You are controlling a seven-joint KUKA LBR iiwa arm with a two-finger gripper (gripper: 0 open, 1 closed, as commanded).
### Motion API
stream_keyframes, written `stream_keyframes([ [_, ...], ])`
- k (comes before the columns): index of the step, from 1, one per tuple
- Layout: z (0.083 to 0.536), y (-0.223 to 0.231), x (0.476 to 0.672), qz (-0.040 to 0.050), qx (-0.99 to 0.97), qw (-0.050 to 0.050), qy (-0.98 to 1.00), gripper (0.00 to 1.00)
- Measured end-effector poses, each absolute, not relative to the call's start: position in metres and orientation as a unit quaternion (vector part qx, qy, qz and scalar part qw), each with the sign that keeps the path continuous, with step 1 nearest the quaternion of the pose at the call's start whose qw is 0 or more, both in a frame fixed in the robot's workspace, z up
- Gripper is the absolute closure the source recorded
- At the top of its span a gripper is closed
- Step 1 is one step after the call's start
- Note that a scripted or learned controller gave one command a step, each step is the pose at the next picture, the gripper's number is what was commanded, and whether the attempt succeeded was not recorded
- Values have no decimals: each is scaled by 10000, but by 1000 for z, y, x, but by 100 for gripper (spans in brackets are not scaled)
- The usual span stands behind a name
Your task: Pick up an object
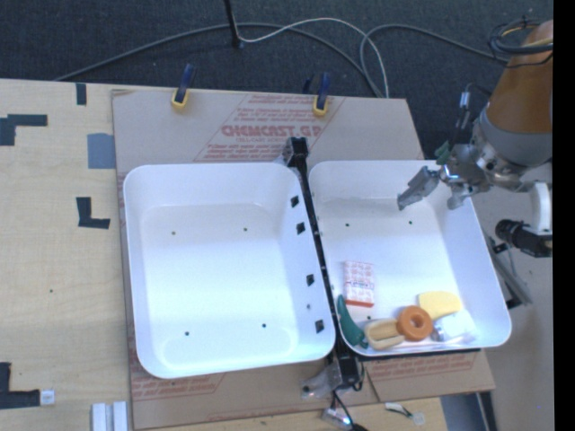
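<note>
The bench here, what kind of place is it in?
Most likely a robotics lab test bench: two shallow white bins clipped side by side on a cardboard sheet, a robot arm with its claw above the right bin, and loose cables across the floor.

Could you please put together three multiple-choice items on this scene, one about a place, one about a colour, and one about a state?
1. Where do the small objects lie?
A. In the left bin
B. In the right bin, near its front edge
C. On the bench outside both bins

2. What colour is the ring-shaped object?
A. Orange
B. Blue
C. Black

3. What is the state of the gripper?
A. Shut on the ring
B. Pressed flat on the left bin's floor
C. Open, holding nothing, over the right bin's far right part

Answers:
1 B: the objects cluster by the front rim of the right bin.
2 A: the ring is orange, beside a yellow block.
3 C: the gripper has its fingers spread with nothing between them.
</note>
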State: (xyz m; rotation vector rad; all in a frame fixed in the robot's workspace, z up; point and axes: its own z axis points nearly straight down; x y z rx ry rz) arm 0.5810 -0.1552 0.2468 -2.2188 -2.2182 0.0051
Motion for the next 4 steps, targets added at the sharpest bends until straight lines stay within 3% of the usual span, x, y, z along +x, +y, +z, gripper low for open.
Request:
stream_keyframes([
  [1, 249, -155, 582, 1, -7070, 1, -7073, 0],
  [2, 204, -152, 588, 13, -7068, 19, -7075, 0],
  [4, 100, -145, 575, 17, -7067, 25, -7075, 0],
])
